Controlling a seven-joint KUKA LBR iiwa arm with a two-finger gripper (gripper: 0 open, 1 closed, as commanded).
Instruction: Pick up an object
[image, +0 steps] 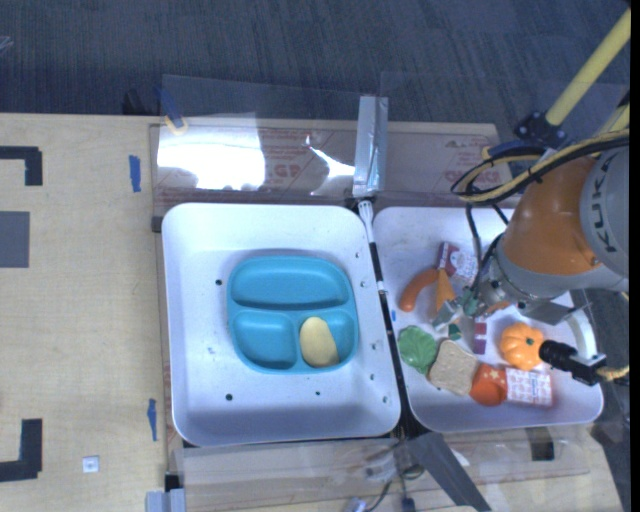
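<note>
The wooden bench (80, 330) takes up most of what I can see, with two white bins set side by side on it. The left bin (200, 380) holds a blue divided tray (285, 285), and a pale yellow, potato-like lump (318, 342) lies in the tray's lower right compartment. The grey arm (555, 235) with its orange band reaches in from the right over the right bin (410, 235). Its gripper (470, 305) hangs low among the clutter in that bin, but I cannot tell from here how far apart the fingers are, nor whether anything sits between them.

Around it lie the small things. An orange carrot-like piece (425, 288) is just to its left, a green leafy piece (417, 347) below that, touching a tan slice of bread (453, 368). A small orange pumpkin (521, 344) sits just right of the gripper, and a red tomato-like piece (487, 385) rests against a small printed packet (528, 388) near the front wall.
</note>
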